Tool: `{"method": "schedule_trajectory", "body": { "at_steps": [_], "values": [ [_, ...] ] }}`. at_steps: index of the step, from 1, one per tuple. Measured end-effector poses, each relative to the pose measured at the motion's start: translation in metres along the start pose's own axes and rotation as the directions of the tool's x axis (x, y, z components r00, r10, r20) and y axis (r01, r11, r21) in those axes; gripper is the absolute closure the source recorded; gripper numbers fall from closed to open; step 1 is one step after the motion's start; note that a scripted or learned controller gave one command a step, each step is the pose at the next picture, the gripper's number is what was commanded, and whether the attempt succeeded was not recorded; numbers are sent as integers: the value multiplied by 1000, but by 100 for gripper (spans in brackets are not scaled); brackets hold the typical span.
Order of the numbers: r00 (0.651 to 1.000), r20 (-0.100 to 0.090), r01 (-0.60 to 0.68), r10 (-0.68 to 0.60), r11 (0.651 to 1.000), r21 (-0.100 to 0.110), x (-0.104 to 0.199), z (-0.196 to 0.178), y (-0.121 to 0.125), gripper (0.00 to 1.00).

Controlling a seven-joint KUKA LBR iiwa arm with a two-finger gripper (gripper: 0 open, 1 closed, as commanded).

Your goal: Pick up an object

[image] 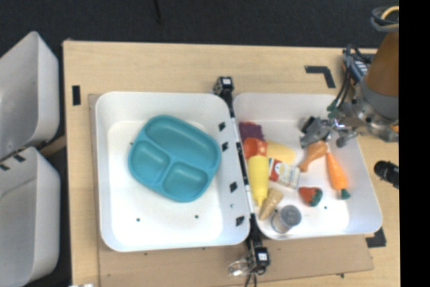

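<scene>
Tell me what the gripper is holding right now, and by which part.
It cannot be told. The gripper sits low in the right bin, right at the upper end of an orange carrot-like piece, but a grasp isn't visible.

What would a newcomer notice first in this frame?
The blue tray lies alone in the left bin. The right bin holds a heap of toy food along its left side, a yellow bottle among it. The gripper is low over the bin's upper right, by two carrots.
</scene>
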State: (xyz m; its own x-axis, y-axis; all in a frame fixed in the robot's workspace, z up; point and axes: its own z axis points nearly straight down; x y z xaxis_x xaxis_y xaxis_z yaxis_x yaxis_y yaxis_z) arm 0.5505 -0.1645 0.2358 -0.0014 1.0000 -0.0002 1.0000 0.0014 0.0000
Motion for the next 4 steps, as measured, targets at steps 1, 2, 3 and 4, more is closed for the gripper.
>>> {"method": "schedule_trajectory", "body": {
  "at_steps": [1,2,3,4],
  "values": [
    [1000,0,-3,3,1000,5,3,45,-5,0],
    [1000,1,-4,4,1000,4,-7,93,-2,0],
    [1000,-1,-5,5,1000,-2,-8,134,0,0],
    [1000,3,-9,9,1000,-14,-10,120,3,100]
  ]
}}
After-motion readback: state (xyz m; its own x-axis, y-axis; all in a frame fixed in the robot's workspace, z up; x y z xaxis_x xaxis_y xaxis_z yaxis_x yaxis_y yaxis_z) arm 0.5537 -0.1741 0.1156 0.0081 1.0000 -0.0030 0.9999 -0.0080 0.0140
